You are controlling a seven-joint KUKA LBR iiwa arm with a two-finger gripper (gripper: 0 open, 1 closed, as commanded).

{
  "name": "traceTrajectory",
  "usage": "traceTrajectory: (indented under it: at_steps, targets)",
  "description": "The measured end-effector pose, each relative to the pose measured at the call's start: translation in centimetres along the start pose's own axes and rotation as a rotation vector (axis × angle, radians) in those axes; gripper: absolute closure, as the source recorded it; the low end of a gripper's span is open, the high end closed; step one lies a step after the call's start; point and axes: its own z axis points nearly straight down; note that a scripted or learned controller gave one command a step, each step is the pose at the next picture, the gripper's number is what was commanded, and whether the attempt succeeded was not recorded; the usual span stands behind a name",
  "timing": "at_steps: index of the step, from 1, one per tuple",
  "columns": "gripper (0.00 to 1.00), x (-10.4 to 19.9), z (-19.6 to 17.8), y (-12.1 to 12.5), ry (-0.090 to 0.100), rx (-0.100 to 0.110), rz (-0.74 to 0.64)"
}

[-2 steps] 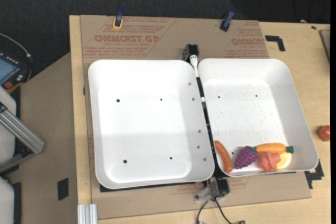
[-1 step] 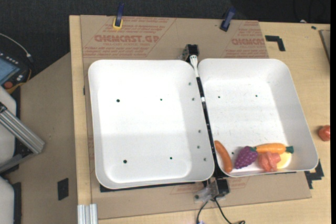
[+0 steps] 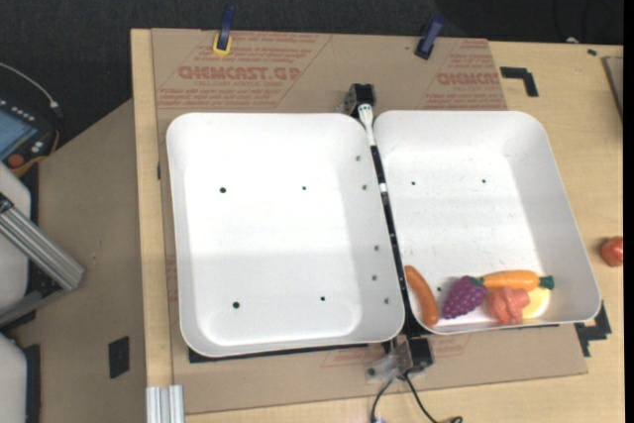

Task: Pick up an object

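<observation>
The toys sat clustered in the right bin's [image 3: 515, 154] near corner: sausage [image 3: 421, 295], grapes [image 3: 463, 297], carrot [image 3: 515, 280]. You did best to aim for the sausage (it lay slightly apart). The pincer's state you couldn't tell.

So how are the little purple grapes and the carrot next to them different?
The grapes are purple and a bumpy, rounded cluster; the carrot is orange, smooth and long. The grapes sit nearer the bin's front rim; the carrot lies flat just behind, green end pointing right. Both are small toy foods in the right bin's front corner.
</observation>
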Motion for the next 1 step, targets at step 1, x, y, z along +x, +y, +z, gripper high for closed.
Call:
traceTrajectory:
  at_steps: [1]
  targets:
    - [1.0, 0.0, 0.03, 2.65, -0.002, -0.003, -0.001]
